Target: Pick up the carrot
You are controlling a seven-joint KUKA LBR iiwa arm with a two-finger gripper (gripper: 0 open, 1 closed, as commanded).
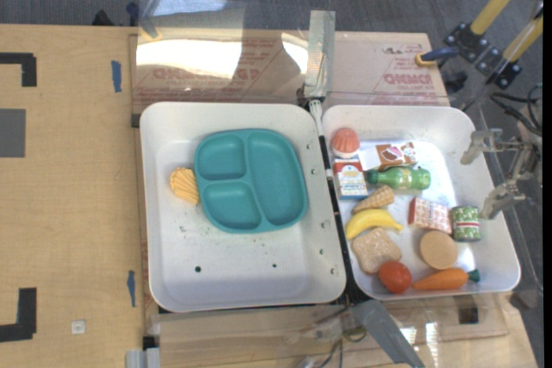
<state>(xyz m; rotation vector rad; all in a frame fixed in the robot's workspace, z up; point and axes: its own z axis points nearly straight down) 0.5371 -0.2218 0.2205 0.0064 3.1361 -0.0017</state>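
One carrot (442, 279) lies beside the tomato (395, 276); carton labels unreadable.

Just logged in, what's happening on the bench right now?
Nothing is being handled at the moment. The carrot lies untouched at the near edge of the right bin, beside a tomato and among other toy food. The left bin holds a teal divided plate with a yellow shell-shaped piece next to it. The pickup has not started.
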